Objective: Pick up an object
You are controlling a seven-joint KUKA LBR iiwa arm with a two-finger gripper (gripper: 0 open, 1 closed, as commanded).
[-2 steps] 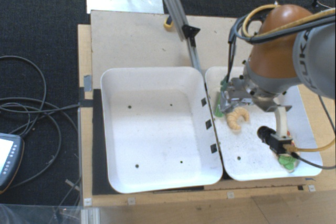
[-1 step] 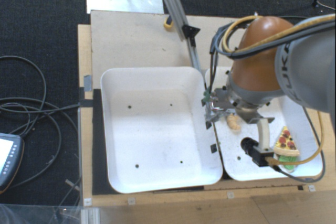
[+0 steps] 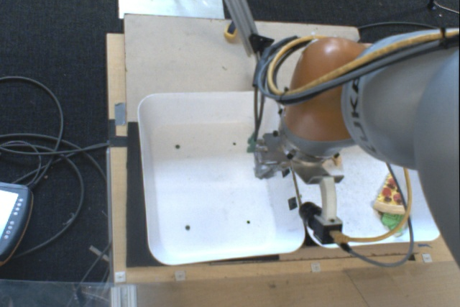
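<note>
My gripper (image 3: 269, 160) hangs below the orange wrist band (image 3: 320, 93), over the right side of the left white bin (image 3: 147, 176), close to the wall shared by the two bins. A small green bit (image 3: 251, 144) shows at its left edge; I cannot tell what it is. In the right bin (image 3: 431, 232) lies a toy pizza slice (image 3: 390, 195), with a yellow-green object (image 3: 389, 221) just in front of it. The arm hides most of the right bin.
The left bin's floor shows a few small dark dots. A cable with a black plug (image 3: 321, 221) hangs from the wrist over the bins' shared wall. Left of the bench, cables and a handheld screen (image 3: 10, 216) lie on the dark floor.
</note>
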